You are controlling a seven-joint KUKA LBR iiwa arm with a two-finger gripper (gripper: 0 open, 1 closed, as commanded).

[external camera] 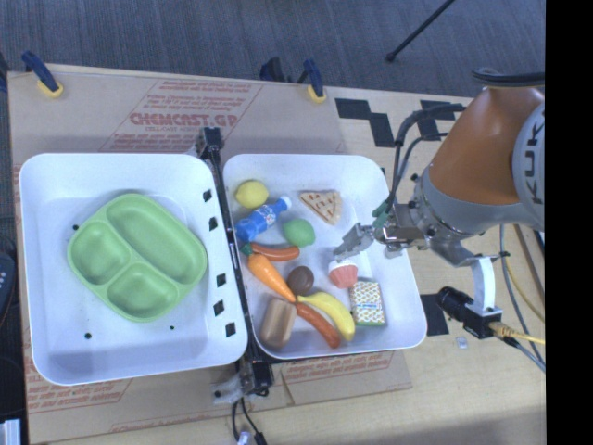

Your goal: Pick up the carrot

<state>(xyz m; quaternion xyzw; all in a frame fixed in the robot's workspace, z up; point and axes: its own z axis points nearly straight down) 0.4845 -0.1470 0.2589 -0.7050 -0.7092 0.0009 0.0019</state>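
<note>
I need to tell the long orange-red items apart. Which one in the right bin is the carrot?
The carrot is the tapered orange one pointing toward the bin's divider, between the hot dog above and the sausage beside the banana.

You're looking at a pale surface covered by a printed cardboard sheet, held by blue clamps at its far edge. On the cardboard sit 2 white bins: left, right, touching side by side.

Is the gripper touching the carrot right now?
Apart. The camera view shows the gripper over the right bin's right side, with bare white floor between it and the carrot.
</note>
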